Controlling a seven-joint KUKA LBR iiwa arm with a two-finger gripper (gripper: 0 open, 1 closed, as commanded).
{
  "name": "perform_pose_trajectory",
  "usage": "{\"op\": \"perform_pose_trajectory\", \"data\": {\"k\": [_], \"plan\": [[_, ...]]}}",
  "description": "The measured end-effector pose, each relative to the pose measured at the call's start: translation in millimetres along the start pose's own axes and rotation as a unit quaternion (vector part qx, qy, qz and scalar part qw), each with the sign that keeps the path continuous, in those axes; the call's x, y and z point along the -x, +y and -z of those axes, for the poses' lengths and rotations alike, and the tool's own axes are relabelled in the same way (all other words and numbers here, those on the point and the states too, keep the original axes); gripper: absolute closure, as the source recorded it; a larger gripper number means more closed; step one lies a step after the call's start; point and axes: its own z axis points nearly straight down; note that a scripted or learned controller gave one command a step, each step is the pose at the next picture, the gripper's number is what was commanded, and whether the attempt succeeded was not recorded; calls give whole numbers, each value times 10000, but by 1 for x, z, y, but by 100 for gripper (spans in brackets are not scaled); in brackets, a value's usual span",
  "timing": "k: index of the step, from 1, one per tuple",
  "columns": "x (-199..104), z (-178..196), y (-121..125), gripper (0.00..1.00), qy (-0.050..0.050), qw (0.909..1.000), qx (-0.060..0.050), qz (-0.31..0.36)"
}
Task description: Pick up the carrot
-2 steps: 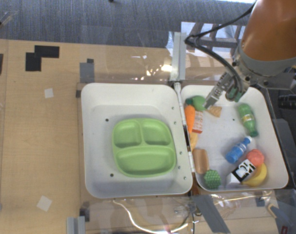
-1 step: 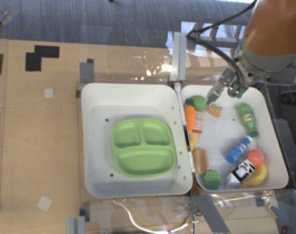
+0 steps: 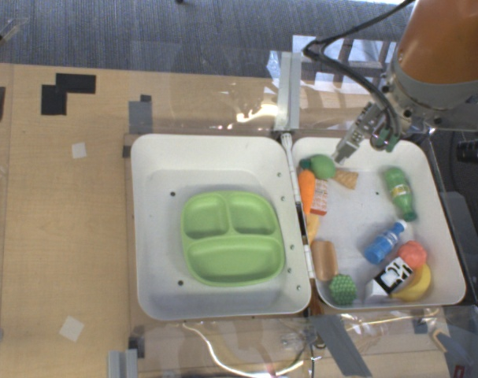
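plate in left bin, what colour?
Light green, three compartments: the plate, seen in the camera view.

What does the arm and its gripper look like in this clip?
A bulky arm with an orange band over a grey wrist section, black cables looping off its left side. The gripper is slim, metallic grey, with a small green part beside it.

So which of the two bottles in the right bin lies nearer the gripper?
The green bottle, near the bin's far right wall, is nearer the gripper. The blue bottle lies lower in the bin, beside the black-and-white block.
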Motion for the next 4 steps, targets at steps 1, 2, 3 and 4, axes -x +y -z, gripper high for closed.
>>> {"op": "perform_pose_trajectory", "data": {"k": [1, 2, 3, 4], "plan": [[-67, 19, -25, 100, 96, 9768, -39, 2141], [-109, -81, 29, 100, 123, 9984, -71, 543], [-166, -120, 105, 100, 134, 9997, -76, 163], [-105, -14, 150, 100, 81, 9996, -31, -254]]}}
